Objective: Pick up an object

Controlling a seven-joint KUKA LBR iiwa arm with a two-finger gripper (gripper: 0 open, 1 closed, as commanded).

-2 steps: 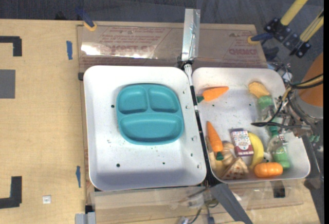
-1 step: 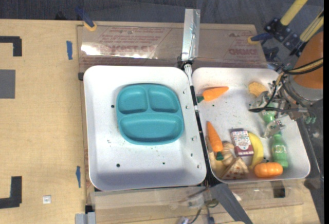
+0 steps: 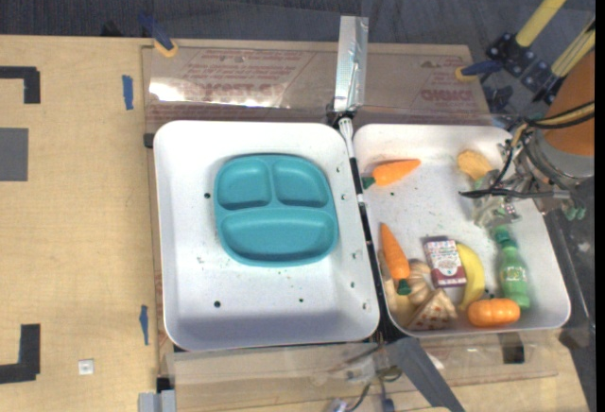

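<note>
Camera view, looking down at a slant: two shallow white bins are sitting side by side on the bench, the left bin [image 3: 180,306] in the centre of the frame and the right bin [image 3: 553,306] toward the right. A teal divided plate [image 3: 276,209] is lying flat in the middle of the left bin. In the right bin, one carrot [image 3: 395,172] is lying near the upper left corner, and a yellow crumpled item [image 3: 475,163] is resting near the upper right. Along the lower part of that bin, a second carrot [image 3: 394,252] is lying beside a small red-and-white packet [image 3: 443,262], which is overlapping a banana [image 3: 473,273]; a green bottle [image 3: 512,270] is lying to the right, with an orange fruit [image 3: 492,311] just below it. The gripper [image 3: 501,202] is hanging over the right bin's upper right area, amid cables; whether it is released or clenched cannot be told.
</note>
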